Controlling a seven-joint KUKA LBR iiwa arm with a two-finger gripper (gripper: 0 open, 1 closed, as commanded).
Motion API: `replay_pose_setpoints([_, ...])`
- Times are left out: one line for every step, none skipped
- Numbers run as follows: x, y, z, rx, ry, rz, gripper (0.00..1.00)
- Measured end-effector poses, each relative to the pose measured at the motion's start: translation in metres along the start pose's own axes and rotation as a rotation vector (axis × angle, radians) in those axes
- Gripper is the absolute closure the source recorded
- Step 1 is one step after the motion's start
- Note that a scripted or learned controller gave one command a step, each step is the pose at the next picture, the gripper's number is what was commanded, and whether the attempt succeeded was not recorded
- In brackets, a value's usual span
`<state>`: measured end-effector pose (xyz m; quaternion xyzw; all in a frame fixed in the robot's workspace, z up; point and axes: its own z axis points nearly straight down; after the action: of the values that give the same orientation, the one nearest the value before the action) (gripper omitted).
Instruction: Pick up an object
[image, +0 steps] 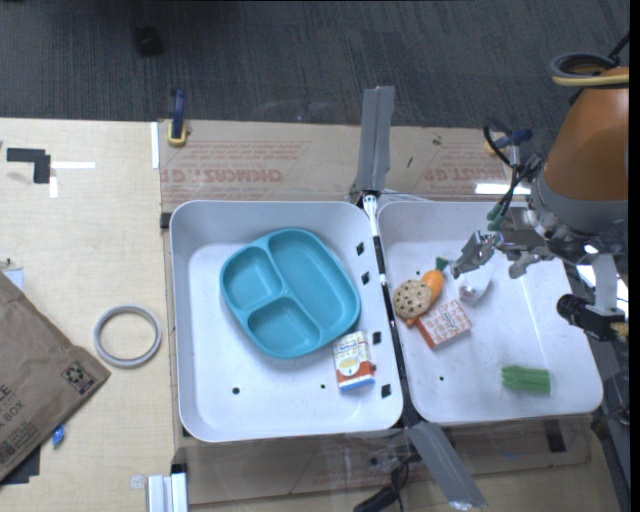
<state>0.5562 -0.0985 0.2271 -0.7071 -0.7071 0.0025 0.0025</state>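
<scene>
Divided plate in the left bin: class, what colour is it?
The plate is plain turquoise blue, with no pattern; the camera view shows it clearly.

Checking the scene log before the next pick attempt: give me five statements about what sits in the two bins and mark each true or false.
1. The blue divided plate lies in the left bin. True.
2. The cookie lies in the left bin. False: it is in the right bin, near the divider.
3. The green object lies alone toward the right bin's front. True.
4. The small carton rests on the plate. False: it lies beside the plate on the bin floor.
5. The gripper is above the right bin. True.
</scene>
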Motion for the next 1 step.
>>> replay_pose_setpoints([0.0333, 0.0266, 0.0385, -0.001, 0.000, -0.248, 0.00])
